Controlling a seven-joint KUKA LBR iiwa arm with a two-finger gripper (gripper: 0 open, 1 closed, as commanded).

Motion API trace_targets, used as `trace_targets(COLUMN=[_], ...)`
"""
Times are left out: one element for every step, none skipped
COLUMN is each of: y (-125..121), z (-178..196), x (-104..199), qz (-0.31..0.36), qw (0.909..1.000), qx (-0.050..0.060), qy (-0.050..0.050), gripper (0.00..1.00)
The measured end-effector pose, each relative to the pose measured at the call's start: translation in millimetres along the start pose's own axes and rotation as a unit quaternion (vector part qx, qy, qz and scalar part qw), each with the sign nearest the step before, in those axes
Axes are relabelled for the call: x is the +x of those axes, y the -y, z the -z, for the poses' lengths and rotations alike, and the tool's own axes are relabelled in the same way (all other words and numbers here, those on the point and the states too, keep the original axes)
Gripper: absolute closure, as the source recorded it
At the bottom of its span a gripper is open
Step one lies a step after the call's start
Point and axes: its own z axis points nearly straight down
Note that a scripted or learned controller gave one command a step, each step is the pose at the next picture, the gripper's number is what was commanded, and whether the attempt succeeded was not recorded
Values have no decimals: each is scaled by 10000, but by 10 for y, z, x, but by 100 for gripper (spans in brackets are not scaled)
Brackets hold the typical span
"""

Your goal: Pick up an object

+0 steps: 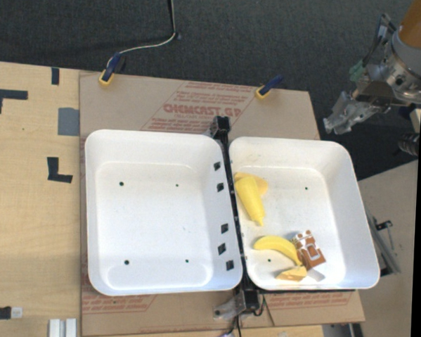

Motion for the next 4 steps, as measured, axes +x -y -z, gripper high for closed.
trace_targets(y=[-468, 186, 569, 301], z=[974, 1458, -1181, -230], x=[711, 1021, 1184, 2100], qz=[63, 52, 31, 85], qw=[9999, 9999, 10000, 9999], qx=[-130, -106, 23, -122], qy=[6, -7, 1, -16], gripper=[100, 100, 100, 100])
